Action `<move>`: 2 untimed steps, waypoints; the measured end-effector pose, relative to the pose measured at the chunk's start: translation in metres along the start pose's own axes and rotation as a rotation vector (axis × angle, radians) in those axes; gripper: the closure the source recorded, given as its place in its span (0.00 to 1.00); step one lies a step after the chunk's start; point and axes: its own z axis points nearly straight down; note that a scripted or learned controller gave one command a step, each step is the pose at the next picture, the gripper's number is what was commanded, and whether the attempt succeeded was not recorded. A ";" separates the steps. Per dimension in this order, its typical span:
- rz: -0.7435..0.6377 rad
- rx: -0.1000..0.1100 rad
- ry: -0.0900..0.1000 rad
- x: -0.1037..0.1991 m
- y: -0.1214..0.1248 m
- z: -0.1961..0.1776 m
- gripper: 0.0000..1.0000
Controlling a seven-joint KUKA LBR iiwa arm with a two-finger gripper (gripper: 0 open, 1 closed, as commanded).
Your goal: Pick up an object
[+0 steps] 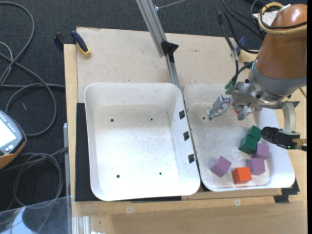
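Camera view: my gripper (225, 107) hangs over the right bin (204, 140), jaws spread and pinching nothing. At five o'clock from it sit the blocks: a green block (250, 140), three purple blocks (221, 165) and an orange block (241, 175). I judge them light, stiff and easy to slip; the lone purple block at seven o'clock of the cluster offers free flat sides.
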 end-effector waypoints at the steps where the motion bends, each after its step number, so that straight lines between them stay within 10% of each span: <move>1: 0.005 -0.021 -0.004 -0.017 -0.043 -0.090 0.00; 2: 0.005 -0.022 -0.006 -0.056 -0.051 -0.229 0.00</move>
